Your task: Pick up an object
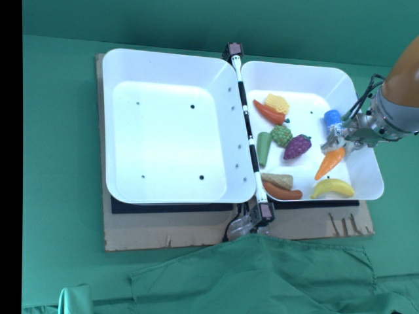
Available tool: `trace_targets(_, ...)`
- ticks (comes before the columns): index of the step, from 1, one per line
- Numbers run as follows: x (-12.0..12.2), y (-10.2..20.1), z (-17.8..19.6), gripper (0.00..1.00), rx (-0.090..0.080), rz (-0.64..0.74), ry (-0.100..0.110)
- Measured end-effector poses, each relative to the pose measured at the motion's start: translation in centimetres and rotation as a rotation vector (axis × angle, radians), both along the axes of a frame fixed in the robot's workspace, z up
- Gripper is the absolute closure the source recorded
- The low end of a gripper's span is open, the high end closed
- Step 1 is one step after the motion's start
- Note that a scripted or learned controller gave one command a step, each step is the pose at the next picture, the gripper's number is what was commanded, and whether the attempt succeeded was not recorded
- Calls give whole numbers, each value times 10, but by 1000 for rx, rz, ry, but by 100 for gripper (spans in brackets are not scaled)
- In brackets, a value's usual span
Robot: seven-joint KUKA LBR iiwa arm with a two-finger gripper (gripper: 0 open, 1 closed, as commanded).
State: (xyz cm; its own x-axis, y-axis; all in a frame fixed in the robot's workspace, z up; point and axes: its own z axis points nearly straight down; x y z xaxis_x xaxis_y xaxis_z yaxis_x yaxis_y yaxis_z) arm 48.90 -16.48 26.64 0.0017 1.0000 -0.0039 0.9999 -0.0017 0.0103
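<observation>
The right bin (308, 74) holds several toy foods. An orange carrot (329, 163) lies at its right side, with a yellow banana (332, 188) below it and a blue object (332, 117) above it. My gripper (340, 142) hangs over the bin's right side, just above the carrot's top end and below the blue object. Further left lie a purple grape bunch (297, 146), a green broccoli (281, 135), a yellow corn (277, 103), a red chili (269, 113), a green pod (263, 148), a tan piece (277, 180) and a red sausage (283, 191).
The left bin (167, 67) stands beside the right one, joined by a black-and-white divider bar (247, 126). Both rest on a cardboard sheet (163, 237) over green cloth. A fold of cloth (262, 273) bunches at the front.
</observation>
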Motion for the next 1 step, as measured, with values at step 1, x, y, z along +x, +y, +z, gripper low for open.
trace_targets(1,9,-5,50,100,-1,-1,-1)
